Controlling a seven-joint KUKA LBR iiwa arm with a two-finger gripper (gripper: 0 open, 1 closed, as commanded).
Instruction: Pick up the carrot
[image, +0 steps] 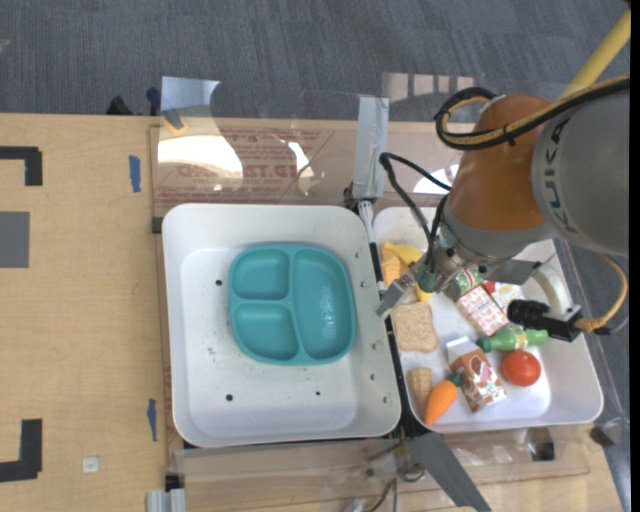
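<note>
While the carrot (441, 400) is lying at the lower left of the right bin (580, 405), long axis running diagonally, the tool (412, 288) is hovering above it toward the frame's top, near the cracker (414, 327); whether it is grasping anything, I cannot tell. A tomato (520, 368) and cartons are sharing that bin. The left bin (190, 330) is holding a teal divided plate (293, 304).

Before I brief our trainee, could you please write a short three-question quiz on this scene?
1. True or false: the carrot lies in the right bin.
2. What sits in the left bin? A) teal plate B) tomato C) cracker
3. Fill in: the gripper hangs near the right bin's ____ edge.

Key: 1 true; 2 A; 3 left.
</note>
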